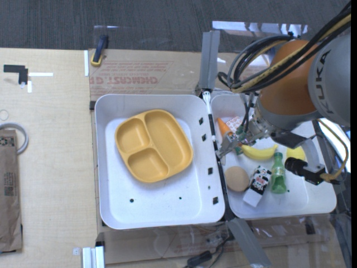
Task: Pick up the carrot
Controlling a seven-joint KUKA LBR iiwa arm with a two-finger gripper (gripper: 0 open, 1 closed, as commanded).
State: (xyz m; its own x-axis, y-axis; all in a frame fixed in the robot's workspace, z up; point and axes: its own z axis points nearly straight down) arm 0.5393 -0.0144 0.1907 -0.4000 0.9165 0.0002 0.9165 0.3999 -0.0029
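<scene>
The carrot (223, 127) is a short orange piece lying in the right bin (321, 202), close to its left wall near the far end. My gripper (234, 140) hangs low over the bin just right of and in front of the carrot, at or beside the carrot's near end. The grey arm with its orange band (287, 77) covers the far right part of that bin. I cannot make out whether the gripper touches the carrot.
A banana (260, 152), a green bottle (278, 175), a tan egg-shaped item (237, 178) and a small cow-print carton (256, 186) lie in the right bin near the gripper. The left bin (111, 205) holds a yellow divided plate (153, 145).
</scene>
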